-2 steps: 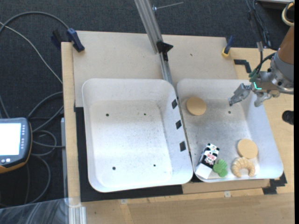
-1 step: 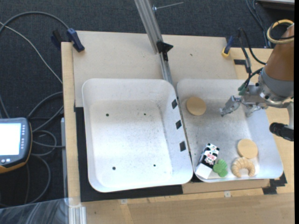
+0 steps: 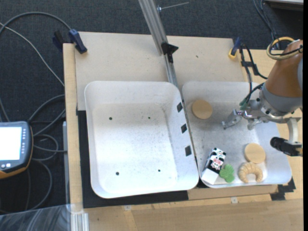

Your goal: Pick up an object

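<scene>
Right bin: round tan disc near the far wall; second disc, croissant, green toy, black-and-white carton near the front. Jaws' spread cannot tell, gripper low over the bin.

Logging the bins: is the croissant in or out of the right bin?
In: the croissant lies on the right bin's floor near its front rim.

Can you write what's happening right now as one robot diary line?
end effector: over right bin | holding: nothing seen | nearest: round cookie | left bin: untouched
</scene>
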Motion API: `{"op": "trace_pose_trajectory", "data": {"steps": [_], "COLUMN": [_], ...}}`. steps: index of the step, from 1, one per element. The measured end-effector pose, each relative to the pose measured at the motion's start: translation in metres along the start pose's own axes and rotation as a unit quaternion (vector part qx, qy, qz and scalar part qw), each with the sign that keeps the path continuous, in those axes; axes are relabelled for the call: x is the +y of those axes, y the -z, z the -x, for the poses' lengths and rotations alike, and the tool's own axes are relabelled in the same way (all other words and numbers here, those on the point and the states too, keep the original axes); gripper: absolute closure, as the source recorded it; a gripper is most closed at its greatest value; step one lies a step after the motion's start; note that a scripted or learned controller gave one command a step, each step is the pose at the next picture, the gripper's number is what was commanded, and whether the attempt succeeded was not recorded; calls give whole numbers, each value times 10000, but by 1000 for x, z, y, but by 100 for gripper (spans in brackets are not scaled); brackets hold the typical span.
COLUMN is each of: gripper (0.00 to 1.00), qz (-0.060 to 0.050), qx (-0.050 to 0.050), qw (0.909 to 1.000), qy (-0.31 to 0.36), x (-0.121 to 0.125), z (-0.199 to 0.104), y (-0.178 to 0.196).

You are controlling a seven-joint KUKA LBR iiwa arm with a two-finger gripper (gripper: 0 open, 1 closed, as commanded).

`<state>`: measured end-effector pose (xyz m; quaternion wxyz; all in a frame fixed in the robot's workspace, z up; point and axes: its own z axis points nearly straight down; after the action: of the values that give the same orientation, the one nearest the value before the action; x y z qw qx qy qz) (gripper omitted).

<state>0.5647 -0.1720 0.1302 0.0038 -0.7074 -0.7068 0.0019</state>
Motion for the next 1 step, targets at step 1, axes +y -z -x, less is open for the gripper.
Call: {"op": "trace_pose_trajectory", "data": {"steps": [1], "gripper": [0], "qz": [8], "qx": [1], "qw": [10000], "qy": [4], "x": [-1], "z": [-1], "y": [-40]}}
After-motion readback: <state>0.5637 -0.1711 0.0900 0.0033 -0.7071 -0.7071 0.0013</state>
